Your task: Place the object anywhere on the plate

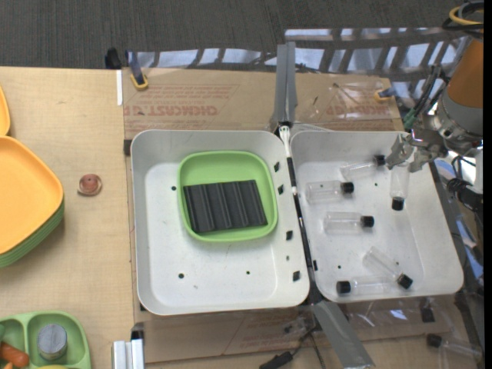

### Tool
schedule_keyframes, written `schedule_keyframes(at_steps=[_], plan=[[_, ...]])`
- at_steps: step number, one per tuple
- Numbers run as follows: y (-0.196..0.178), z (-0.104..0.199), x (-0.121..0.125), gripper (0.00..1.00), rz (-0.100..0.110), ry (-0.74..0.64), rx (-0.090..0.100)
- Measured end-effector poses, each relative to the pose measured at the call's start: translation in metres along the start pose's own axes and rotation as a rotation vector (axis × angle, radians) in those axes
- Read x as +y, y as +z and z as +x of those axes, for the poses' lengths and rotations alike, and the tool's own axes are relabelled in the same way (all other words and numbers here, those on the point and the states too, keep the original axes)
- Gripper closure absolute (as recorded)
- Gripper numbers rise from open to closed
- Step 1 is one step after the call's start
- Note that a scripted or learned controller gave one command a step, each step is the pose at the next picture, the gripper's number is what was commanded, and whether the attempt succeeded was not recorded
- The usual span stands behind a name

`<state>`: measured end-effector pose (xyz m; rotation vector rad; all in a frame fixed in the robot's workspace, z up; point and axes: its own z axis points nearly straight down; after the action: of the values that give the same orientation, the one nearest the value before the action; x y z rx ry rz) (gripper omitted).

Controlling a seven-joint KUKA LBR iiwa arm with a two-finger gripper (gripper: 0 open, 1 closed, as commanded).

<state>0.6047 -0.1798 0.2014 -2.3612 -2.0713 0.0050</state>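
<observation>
- Vials, clear with black caps, lay scattered in the right bin (pixel 430 283), none of them on the plate (pixel 227 197).
- One vial (pixel 329 189) lay at the upper left of that bin, another (pixel 347 223) at mid-bin, a third (pixel 387 267) toward the lower right, and a fourth (pixel 361 287) along the lower edge.
- Another vial (pixel 397 188) stood nearly upright at the upper right of the bin, black cap downward, just below the claw (pixel 406 151).
- Still another vial (pixel 361 166) lay slanted to the left of the claw, its cap near the claw's tip.
- At the claw, metal parts blurred together at the upper right of the frame; whether it was spread or pressed together could not be told, nor whether it touched the upright vial.
- In the left bin (pixel 154 229) sat the green plate, square with rounded corners, in that bin's upper middle.
- On the plate rested a dark ribbed slab (pixel 224 206), covering most of its floor.
- Brown cardboard (pixel 200 102) lay under both bins on the desk (pixel 61 283).
- At the left edge of the frame sat stacked orange plates (pixel 23 198), with a small reddish round knob (pixel 90 184) near them.
- A green divided tray (pixel 31 343) showed at the lower left corner.
</observation>
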Motion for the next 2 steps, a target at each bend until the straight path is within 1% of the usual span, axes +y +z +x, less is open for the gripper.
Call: schedule_keyframes(at_steps=[1, 2], plan=[[0.039, -0.009, -0.034, 1.00, 0.001, 0.001, 0.001], [0.015, 0.033, -0.055, 1.00, 0.000, -0.080, 0.002]])
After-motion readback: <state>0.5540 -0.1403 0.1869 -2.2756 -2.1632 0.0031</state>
